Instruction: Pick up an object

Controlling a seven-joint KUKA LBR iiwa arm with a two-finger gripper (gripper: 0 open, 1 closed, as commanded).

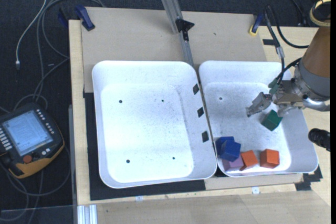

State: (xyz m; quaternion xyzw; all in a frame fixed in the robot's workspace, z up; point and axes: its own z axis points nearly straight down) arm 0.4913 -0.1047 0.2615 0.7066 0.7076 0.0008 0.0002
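A green block (272, 121) lies in the right bin (237, 74), just beside the gripper (265, 106), which hangs over that bin's middle with its fingers spread and nothing between them. Reading from the left, a teach pendant (26, 139) sits off the bench, then comes the left bin (142, 78). Along the right bin's near wall sit a blue block (228, 148) atop a purple block (232, 163), then two orange blocks (249, 158), close together.
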